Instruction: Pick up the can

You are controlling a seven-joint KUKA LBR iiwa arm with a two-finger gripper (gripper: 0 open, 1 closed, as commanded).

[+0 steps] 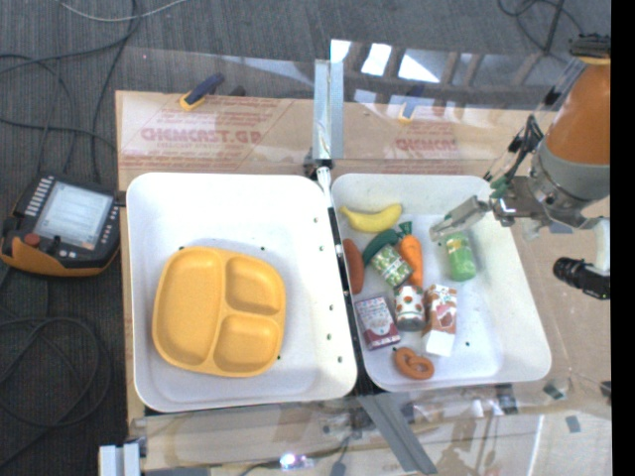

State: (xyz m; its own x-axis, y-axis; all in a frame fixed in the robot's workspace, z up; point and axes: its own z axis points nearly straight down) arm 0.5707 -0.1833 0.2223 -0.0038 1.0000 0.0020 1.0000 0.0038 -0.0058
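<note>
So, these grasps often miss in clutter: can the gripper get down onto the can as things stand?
Probably yes from above, but it is tight. The can stands upright with its top bare, yet a carton and a small box press close on either side. The gripper sits over a green bottle instead.

The tabletop (248,132) is brown board with faint red lettering. Two shallow white bins sit on it side by side, touching: the left bin (159,201) and the right bin (516,335). A small blue-and-yellow object (201,90) lies at its far-left edge.
</note>
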